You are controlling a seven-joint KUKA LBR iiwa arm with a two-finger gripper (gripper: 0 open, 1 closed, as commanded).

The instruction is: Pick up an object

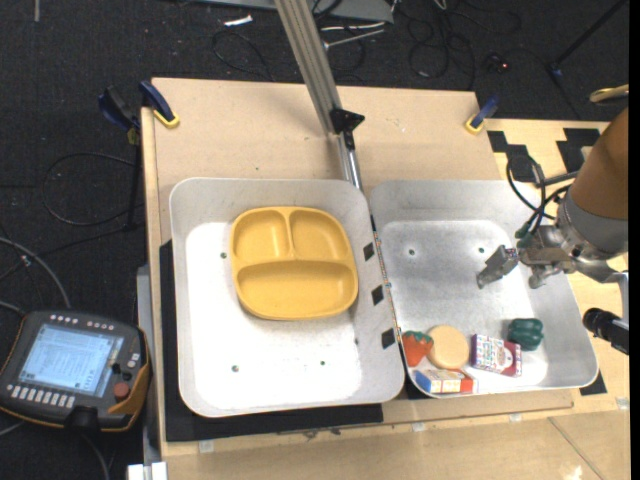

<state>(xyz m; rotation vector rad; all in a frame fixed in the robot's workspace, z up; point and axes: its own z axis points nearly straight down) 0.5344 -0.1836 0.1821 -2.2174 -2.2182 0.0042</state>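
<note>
On the pale wooden tabletop (pixel 420 118), the right shallow white bin (pixel 440 238) has small items crowded at its near edge: round tan bun (pixel 449 348), dark green block (pixel 525 332). The claw (pixel 512 266) hovers above, fingers apart, holding nothing; tight clustering risks a missed grasp.

Smooth matt yellow plastic plate (pixel 294 263), matt white bins (pixel 200 298), rough pale wooden bench (pixel 250 133)

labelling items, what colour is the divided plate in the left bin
Yellow, plain; the divided plate shows in the camera view.
</note>
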